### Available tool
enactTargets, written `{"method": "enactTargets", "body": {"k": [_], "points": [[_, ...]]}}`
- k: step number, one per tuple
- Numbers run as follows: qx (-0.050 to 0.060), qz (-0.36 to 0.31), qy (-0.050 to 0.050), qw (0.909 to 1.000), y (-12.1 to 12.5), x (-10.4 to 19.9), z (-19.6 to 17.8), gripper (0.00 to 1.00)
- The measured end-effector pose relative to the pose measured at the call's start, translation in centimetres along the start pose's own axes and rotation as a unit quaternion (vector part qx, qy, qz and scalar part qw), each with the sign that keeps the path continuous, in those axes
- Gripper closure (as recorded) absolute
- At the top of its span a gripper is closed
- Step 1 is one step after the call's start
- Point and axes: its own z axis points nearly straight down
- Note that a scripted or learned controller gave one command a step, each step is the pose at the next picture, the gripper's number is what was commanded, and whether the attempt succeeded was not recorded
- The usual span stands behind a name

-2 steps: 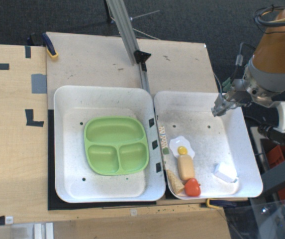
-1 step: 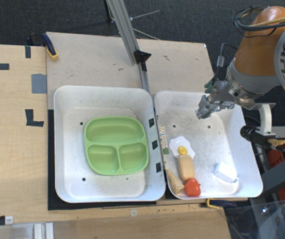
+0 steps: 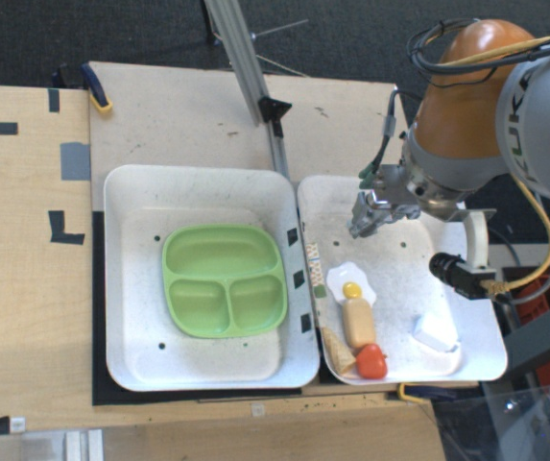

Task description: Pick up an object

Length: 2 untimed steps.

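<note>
Over the right-hand bin (image 3: 476, 353) the claw (image 3: 369, 221) hung near that bin's upper left part, its dark fingers pointing down and to the left; nothing showed between them, and how far apart they stood could not be told from this slant; the grey arm (image 3: 505, 113) with its orange band reached in from the right. Lower in the same bin, against its left wall, lay a cluster of toy foods: a fried egg (image 3: 350, 284) with a yellow yolk, a tan bread roll (image 3: 358, 323) just below it and touching it, a red tomato (image 3: 371, 361) at the roll's lower end, and a brown wedge (image 3: 337, 350) beside the roll on its left; all of these sat well apart from the claw. Near the bin's lower right corner rested a small white block (image 3: 437, 333). On the left-hand bin (image 3: 121, 257) lay a green divided plate (image 3: 225, 279), near its middle; both bins stood side by side on the pale worktop (image 3: 25, 257).
</note>
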Motion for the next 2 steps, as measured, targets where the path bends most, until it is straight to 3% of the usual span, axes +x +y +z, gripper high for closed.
{"method": "enactTargets", "body": {"k": [2], "points": [[0.001, 0.0, -0.001, 1.0, -1.2, 9.6, 1.6, 1.0]]}}
